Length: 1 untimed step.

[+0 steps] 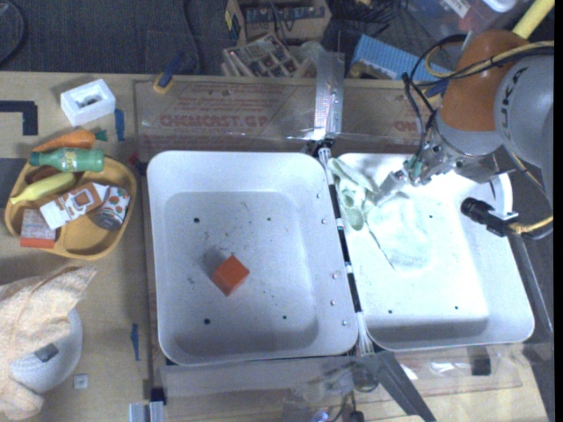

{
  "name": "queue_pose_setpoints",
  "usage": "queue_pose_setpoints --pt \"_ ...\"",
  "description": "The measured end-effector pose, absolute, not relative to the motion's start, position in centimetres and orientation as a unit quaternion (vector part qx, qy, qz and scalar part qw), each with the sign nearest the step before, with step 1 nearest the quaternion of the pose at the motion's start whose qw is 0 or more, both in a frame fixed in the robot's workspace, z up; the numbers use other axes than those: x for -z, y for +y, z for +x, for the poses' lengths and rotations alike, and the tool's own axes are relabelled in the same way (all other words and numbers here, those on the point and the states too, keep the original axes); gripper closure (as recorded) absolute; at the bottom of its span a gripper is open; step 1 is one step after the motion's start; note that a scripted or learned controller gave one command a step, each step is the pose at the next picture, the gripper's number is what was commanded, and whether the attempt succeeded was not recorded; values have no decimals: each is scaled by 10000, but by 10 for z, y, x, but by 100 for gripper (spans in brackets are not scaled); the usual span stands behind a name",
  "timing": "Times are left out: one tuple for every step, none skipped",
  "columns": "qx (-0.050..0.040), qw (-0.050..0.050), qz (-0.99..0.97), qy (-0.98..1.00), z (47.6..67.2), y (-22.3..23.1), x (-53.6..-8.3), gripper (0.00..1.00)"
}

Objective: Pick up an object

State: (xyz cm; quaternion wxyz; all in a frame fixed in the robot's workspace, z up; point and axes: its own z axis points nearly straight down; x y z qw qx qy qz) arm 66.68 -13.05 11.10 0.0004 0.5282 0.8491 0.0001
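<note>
- Cloth (400, 227), pale and thin, lies in the right bin (493, 319), spread from its upper left corner toward the middle.
- My claw (413, 170) hangs over the upper part of this cloth; I cannot tell if it is open or closed, or if it touches the cloth.
- An orange block (230, 274) sits alone in the left bin (176, 192), well apart from my claw.
- Risk, I think: the cloth is flat and limp, so I may pinch only a fold and it slips out.
- The bin wall is near, and I could knock it.

Arm (519, 104) cropped at right; hand (406, 172) blurred.
</note>
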Motion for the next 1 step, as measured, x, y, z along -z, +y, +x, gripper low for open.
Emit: queue_pose_setpoints --pt "-9 60 4942 8693 662 -103 -93 0"
